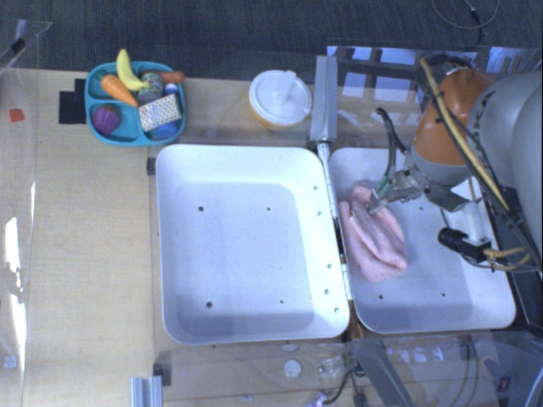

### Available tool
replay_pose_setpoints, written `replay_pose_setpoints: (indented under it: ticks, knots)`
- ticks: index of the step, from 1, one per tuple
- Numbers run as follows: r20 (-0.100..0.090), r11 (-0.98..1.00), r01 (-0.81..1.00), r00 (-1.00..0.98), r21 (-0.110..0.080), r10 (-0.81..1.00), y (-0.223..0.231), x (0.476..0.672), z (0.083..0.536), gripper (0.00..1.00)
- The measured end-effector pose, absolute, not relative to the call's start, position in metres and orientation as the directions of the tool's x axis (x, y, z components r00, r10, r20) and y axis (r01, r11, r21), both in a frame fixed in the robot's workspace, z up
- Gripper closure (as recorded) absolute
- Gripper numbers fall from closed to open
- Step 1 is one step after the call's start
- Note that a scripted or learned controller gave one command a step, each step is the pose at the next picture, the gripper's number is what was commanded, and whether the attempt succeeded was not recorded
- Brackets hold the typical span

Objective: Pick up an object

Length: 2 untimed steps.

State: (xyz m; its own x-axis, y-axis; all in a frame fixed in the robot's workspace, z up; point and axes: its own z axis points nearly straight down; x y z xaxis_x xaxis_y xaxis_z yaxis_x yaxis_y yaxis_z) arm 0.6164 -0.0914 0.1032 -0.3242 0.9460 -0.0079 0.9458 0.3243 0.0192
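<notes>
Over the right bin (501, 312), grey arm (509, 117) with orange band reaching in from the right, wrist bent down, gripper (383, 195) at the upper edge of the pink cloth (373, 236), grip not discernible, cloth lying against the bin's left wall.

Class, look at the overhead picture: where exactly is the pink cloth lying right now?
The pink cloth lies in the right bin, near its left wall, with the gripper at its upper end.
</notes>
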Motion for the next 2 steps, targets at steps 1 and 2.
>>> replay_pose_setpoints:
  ticks: [1,2]
  knots:
    - [-0.006,0.715,0.699,-0.715,0.006,0.699,-0.059,0.648,0.187,1.0]
    - [-0.005,0.844,0.537,-0.844,0.003,0.537,-0.041,0.638,0.185,1.0]
